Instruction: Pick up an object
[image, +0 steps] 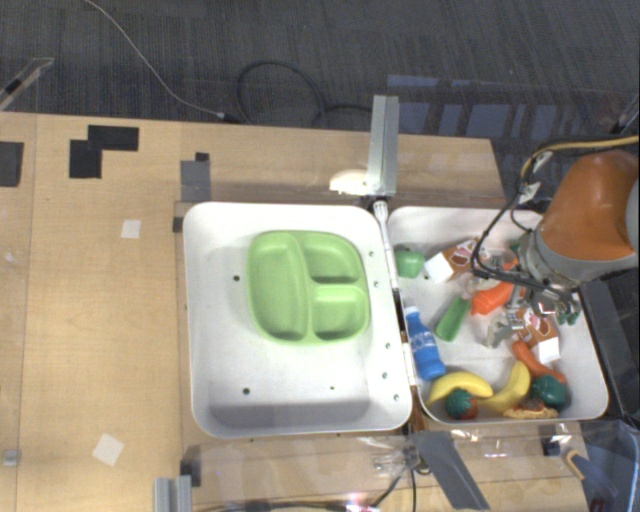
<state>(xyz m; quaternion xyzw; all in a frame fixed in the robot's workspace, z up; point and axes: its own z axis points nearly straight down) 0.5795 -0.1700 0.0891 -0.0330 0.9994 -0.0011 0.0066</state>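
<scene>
On the wooden bench (90, 330) sit two white bins (215, 400).

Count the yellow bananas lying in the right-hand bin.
2. One banana lies along the front edge of the right bin, beside the blue bottle. The other banana curves up to its right, by the carrot. The arm may hide more.

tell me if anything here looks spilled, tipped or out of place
Nothing looks spilled or broken. The green divided tray sits flat in the left bin. The right bin is a loose jumble: blue bottle lying against its left wall, bananas heaped at the front.
</scene>
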